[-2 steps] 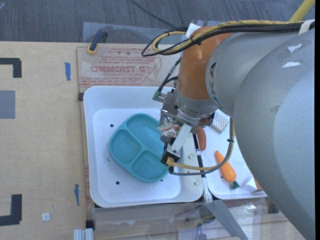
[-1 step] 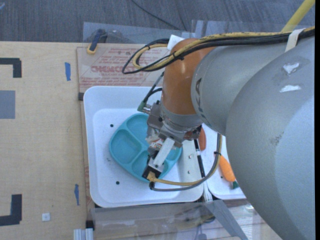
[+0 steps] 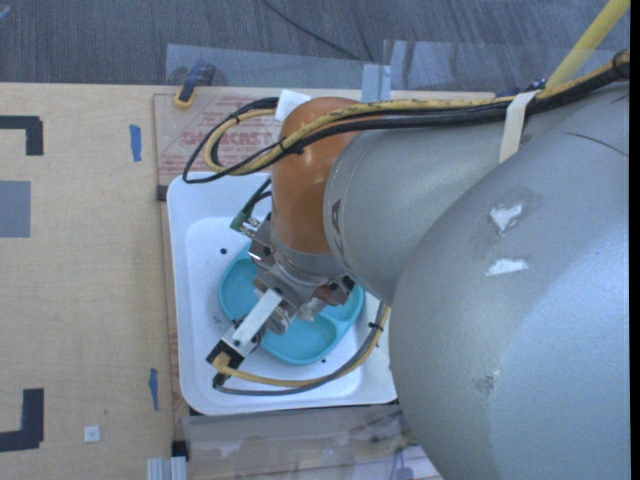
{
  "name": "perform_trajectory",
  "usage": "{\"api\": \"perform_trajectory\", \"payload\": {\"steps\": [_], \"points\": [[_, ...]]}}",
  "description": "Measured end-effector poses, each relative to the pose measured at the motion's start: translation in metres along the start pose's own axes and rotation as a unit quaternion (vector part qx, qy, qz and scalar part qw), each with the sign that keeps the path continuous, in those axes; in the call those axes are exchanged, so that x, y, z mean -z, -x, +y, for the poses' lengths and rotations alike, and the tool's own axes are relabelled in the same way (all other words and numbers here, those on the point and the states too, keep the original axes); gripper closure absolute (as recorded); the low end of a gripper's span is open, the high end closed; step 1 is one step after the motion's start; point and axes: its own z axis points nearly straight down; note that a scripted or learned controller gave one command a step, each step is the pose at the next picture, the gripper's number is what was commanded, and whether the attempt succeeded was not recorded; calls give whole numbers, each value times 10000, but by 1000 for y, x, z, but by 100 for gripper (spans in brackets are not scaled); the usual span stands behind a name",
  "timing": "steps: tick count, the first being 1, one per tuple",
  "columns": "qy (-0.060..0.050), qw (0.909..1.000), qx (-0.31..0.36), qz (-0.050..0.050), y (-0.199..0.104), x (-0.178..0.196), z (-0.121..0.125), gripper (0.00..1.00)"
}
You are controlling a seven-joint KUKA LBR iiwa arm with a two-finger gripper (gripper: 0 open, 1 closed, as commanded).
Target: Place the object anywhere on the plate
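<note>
A grey KUKA arm (image 3: 500, 268), its orange band (image 3: 305, 178) glowing above the wrist, is reaching in from the right of the view and hanging over the white bin (image 3: 185, 268) on the desk (image 3: 80, 268). Inside the bin a turquoise plate (image 3: 232, 298) is lying flat on the floor, its rounded lobes showing toward the bin's left wall and near wall. The gripper (image 3: 295, 303) is hovering low over the middle of the bin, directly above the plate and covering its centre. Whether the gripper is open or closed cannot be told from this angle, nor whether it is carrying anything. Where the object is lying relative to the gripper cannot be told either, since the wrist is blocking the middle of the plate.

A small dark speck (image 3: 222, 251), too small to identify, is sitting on the bin floor just beyond the plate's far-left edge. Black cables (image 3: 230, 138) are looping over the bin's far rim and running back along the arm. The bin is resting on a brown board (image 3: 200, 133) printed with red lettering, and an orange-handled clamp (image 3: 190, 78) is gripping the board beyond the bin's far-left corner. To the left of the bin, strips of blue tape (image 3: 135, 143) and black tape marks (image 3: 25, 133) are dotting the pale wooden desk. Grey carpet (image 3: 100, 8) is stretching away beyond the bin's far side.
</note>
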Motion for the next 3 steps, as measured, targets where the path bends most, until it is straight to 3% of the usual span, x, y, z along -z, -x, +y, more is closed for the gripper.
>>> {"api": "perform_trajectory", "payload": {"steps": [1,2,3], "points": [[4,9982,-592,5,14,55,67,100],[-2,9984,-573,3,13,55,64,0],[20,9901,1401,11,-5,9,145,0]]}}
